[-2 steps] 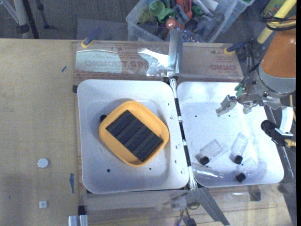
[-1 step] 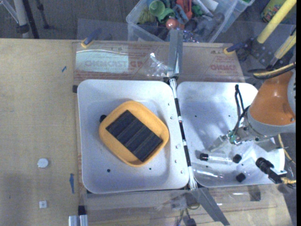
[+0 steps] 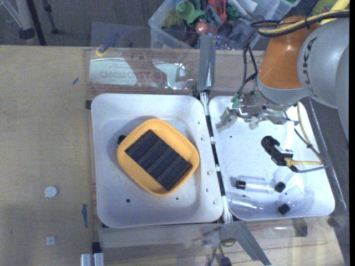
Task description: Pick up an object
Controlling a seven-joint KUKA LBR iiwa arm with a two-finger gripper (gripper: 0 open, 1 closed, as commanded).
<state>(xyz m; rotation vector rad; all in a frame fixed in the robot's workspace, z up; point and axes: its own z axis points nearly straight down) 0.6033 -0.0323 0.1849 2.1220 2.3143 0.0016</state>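
A yellow, rounded-square object with a black ribbed top [image 3: 157,156] lies in the left white bin [image 3: 108,204]. In the right bin [image 3: 238,154] a clear tube with black ends [image 3: 256,186] lies near the front. A small black piece [image 3: 283,208] sits just in front of the tube. My gripper [image 3: 238,119] hangs over the back part of the right bin, above bare bin floor. Its fingers stand apart with nothing between them. It is well behind the clear tube and to the right of the yellow object.
A clear tub of colourful toys [image 3: 222,10] stands behind the bins. A sheet of clear plastic [image 3: 144,71] lies on the bench behind the left bin. The grey divider [image 3: 213,148] separates the two bins. Bare wooden bench spreads to the left.
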